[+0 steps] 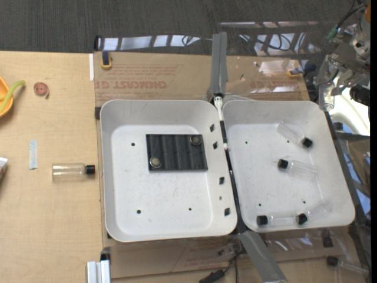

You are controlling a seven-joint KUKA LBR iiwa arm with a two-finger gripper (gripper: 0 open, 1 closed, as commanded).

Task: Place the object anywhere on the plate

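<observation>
Gripper [339, 69] sits at the far right corner outside the right bin [330, 134], blurred among cables; cannot tell its state. Below and left of it in that bin lie clear black-capped vials: one nearest [294, 135], one further down [297, 167], two along the bin's near wall [283, 220]. Well to its left, the dark plate [177, 152] rests flat in the left bin [118, 217], carrying two small round pieces [155, 163]; another vial [72, 170] lies on the bench beyond.
</observation>
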